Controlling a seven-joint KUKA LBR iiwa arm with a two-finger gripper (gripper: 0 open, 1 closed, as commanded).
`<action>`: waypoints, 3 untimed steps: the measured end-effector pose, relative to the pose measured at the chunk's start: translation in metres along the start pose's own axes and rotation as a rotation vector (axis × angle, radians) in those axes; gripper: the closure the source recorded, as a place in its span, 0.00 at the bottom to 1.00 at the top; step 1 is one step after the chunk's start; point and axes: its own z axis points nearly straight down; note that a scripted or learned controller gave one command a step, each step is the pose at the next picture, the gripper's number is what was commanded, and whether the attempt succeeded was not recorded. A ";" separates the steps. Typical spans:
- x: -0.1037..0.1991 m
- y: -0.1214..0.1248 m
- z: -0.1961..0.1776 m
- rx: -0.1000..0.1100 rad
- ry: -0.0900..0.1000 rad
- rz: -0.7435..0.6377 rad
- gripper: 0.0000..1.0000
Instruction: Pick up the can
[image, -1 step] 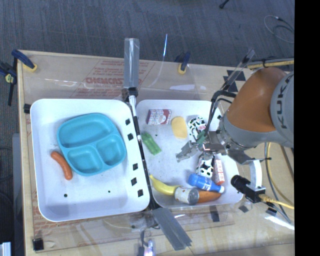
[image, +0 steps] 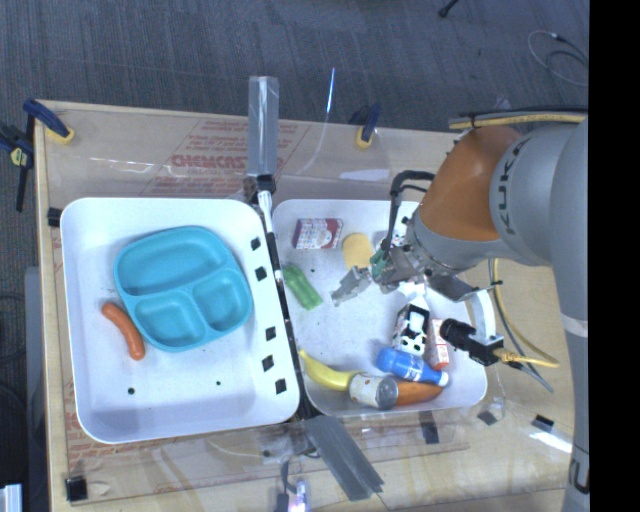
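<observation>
The can (image: 318, 234), red and white, lies on its side near the far left corner of the right bin (image: 330, 405). My gripper (image: 393, 284) hovers over the middle of that bin, to the right of the can and a little nearer the front, apart from it. Its fingers are spread open; one grey finger (image: 350, 285) points toward the green item, and nothing sits between them. The orange-banded wrist (image: 470, 195) covers the bin's far right corner.
In the right bin lie a yellow item (image: 356, 247), a green piece (image: 301, 286), a banana (image: 325, 372), a blue bottle (image: 410, 366), a carrot (image: 412, 393) and small cartons (image: 412, 330). The left bin (image: 90, 400) holds a blue divided plate (image: 183, 285) and a sausage (image: 124, 329).
</observation>
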 end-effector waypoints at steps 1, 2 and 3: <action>-0.017 0.103 0.069 -0.001 0.000 0.078 0.00; -0.028 0.103 0.067 -0.005 -0.001 0.301 0.00; -0.055 0.092 0.067 -0.006 -0.001 0.353 0.00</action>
